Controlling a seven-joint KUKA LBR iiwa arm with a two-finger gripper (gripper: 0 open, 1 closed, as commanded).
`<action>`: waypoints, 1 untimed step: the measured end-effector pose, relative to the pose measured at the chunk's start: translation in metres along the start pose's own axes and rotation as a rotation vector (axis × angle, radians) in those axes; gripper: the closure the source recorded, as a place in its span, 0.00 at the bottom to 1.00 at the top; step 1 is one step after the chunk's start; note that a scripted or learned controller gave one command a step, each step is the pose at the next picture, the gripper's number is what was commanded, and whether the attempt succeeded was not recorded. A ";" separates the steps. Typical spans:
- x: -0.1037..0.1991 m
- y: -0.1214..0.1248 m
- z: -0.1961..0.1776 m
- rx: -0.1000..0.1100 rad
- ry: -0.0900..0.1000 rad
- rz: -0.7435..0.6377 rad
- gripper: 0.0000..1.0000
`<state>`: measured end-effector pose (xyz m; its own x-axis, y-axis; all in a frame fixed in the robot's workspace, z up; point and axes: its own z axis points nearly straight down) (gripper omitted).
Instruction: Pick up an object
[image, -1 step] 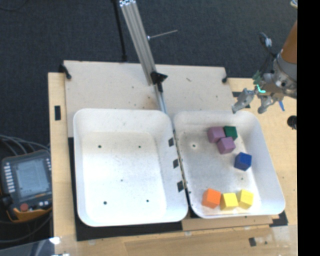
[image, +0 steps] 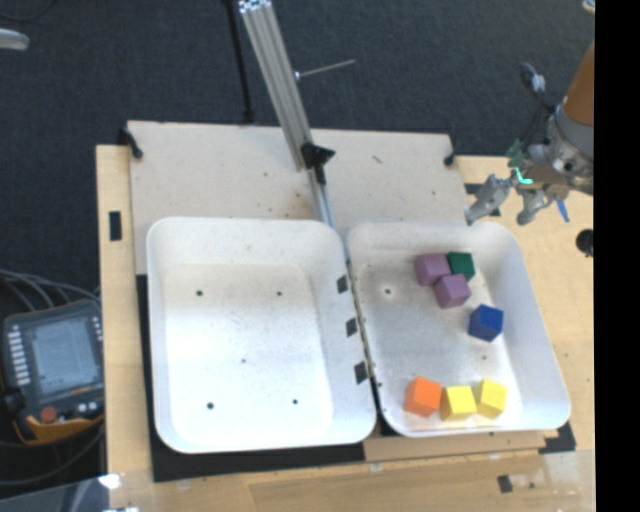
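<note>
Hovering above the far right corner of the right bin (image: 530, 300): fingers (image: 507, 203) spread open, gripping nothing, hanging from the grey arm (image: 570, 130) reaching in from the right.

Lying below and nearer the camera than the fingers, all inside the right bin:
- purple cube (image: 432, 267), touching a second purple cube (image: 452, 290) and a green cube (image: 460, 264); closest cluster to the fingers.
- blue cube (image: 486, 322), sitting apart, just beyond that cluster.
- orange cube (image: 423, 396), yellow cube (image: 459, 401) and second yellow cube (image: 492, 397), lining up in a row along the near wall, farthest from the fingers.

Sitting well off to the left of the fingers: left bin (image: 170, 250), resting on the desk (image: 115, 190).

Risking, as a judgement:
- closing on the purple-green cluster and pinching two cubes at once, or nudging one aside, because of the cubes touching.
- descending onto the near row and jamming a finger against the bin wall or a neighbouring cube, for lack of gaps.
- favouring the blue cube, standing free on all sides.

Reading no brands, labels or writing; control pendant (image: 55, 365) screen at far left being too small to read.
</note>
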<state>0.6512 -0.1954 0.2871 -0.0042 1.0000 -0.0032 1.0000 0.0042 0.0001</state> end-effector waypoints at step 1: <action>0.006 0.002 0.045 0.003 0.002 -0.002 0.00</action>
<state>0.6533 -0.1898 0.2423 -0.0059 1.0000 -0.0014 1.0000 0.0059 -0.0033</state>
